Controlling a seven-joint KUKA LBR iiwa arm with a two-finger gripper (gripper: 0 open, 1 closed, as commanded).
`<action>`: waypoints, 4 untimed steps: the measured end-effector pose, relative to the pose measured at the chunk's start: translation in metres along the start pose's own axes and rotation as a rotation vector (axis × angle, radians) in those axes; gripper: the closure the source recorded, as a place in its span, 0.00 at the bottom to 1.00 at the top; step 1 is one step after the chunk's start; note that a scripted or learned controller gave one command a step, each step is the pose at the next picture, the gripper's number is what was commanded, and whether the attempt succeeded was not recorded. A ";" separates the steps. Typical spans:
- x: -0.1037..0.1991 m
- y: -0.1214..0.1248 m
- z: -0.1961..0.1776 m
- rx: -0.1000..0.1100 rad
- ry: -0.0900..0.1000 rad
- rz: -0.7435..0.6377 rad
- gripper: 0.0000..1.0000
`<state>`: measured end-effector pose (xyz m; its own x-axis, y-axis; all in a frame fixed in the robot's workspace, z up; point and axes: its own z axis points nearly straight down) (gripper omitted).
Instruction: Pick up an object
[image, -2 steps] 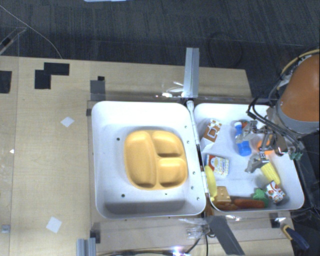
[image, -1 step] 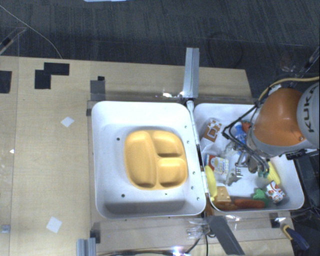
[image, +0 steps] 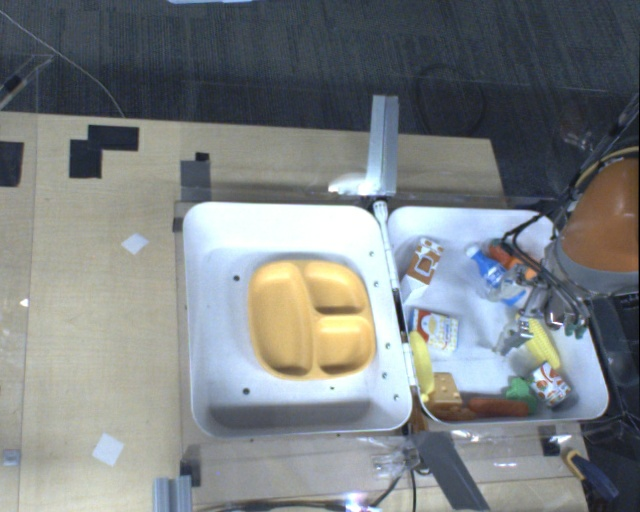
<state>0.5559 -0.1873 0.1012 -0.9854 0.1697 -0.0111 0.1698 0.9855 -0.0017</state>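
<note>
Wooden bench (image: 90, 330) w/ black tape marks near its far-left corner, dark carpet beyond; two shallow white bins side by side on it. Arm (image: 605, 225) comes in from the right, orange band over the right bin (image: 455, 225), w/ black cables looping off the wrist. Gripper (image: 518, 335) hangs low in that bin, pointing down; fingers look slightly apart w/ nothing visibly between them, though small and partly blurred. Just right of the gripper, touching or nearly so: yellow corn cob (image: 543, 343), lying at a slant. Up-left of the gripper, near the wrist: blue-and-white bottle-like item (image: 490, 268) w/ an orange bit beside it, exact shape hard to tell. Below-right of gripper: small green piece (image: 521, 388) and a red-white can (image: 552, 385), next to each other by the bin's near-right corner. Left of gripper: flat red-white packet (image: 437, 331); farther up-left, an orange-white carton (image: 424, 261) tilted toward the divider. Down-left: a yellow banana-like piece (image: 421, 364) along the bin's left wall, a brown block (image: 445, 390) and a dark red stick shape (image: 493, 406) along the near wall. Well off to the left of the gripper, the left bin (image: 210, 300) holds a yellow divided tray (image: 310, 317), three compartments, sitting flat mid-bin. Grey metal post (image: 384, 140) stands behind the seam between the bins.
</note>
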 end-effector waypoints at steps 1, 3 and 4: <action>-0.062 -0.007 -0.006 -0.002 0.000 0.119 0.00; -0.060 0.000 0.005 -0.002 0.000 0.161 0.00; -0.076 0.089 0.014 -0.004 0.002 0.517 0.00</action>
<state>0.6457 -0.1123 0.0880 -0.7725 0.6350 -0.0078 0.6350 0.7725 0.0076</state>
